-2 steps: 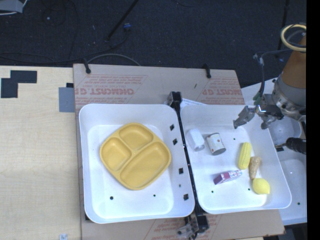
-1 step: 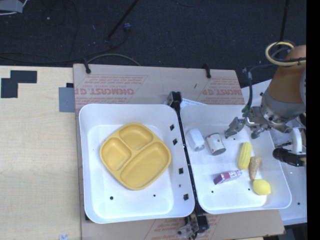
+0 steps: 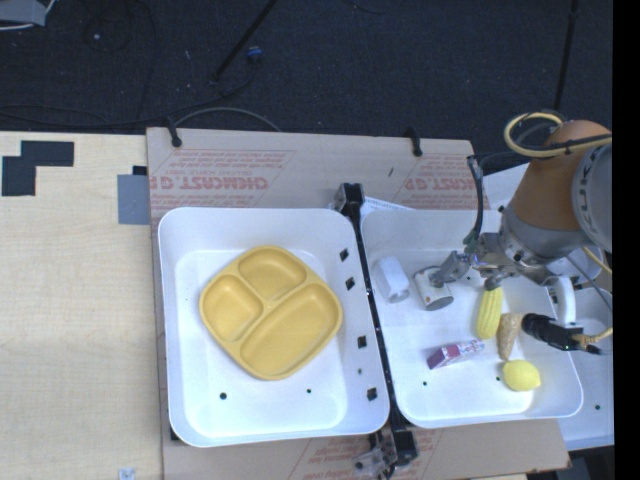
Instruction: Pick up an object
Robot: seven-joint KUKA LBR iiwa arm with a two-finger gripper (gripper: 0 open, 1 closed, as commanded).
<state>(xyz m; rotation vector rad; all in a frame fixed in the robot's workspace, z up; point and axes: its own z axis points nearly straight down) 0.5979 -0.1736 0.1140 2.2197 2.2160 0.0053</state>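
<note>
My gripper [image 3: 441, 280] hangs low over the middle of the right bin [image 3: 440, 408], reaching in from the right under the orange-banded wrist. Just left of it lies a small white cylinder [image 3: 391, 278], on its side and apart from the gripper. A yellow corn cob [image 3: 489, 312] lies to the gripper's right, with a tan cone-shaped piece [image 3: 508, 334] beside it. Nearer the front lie a yellow lemon [image 3: 520, 375] and a small pink and white tube [image 3: 455, 353]. I see nothing clearly held.
The left bin [image 3: 190, 408] holds a yellow divided plate [image 3: 270, 311]. A black divider [image 3: 366, 318] runs between the two bins. Cardboard [image 3: 250, 173] lies under the bins, and the pale bench top stretches off to the left.
</note>
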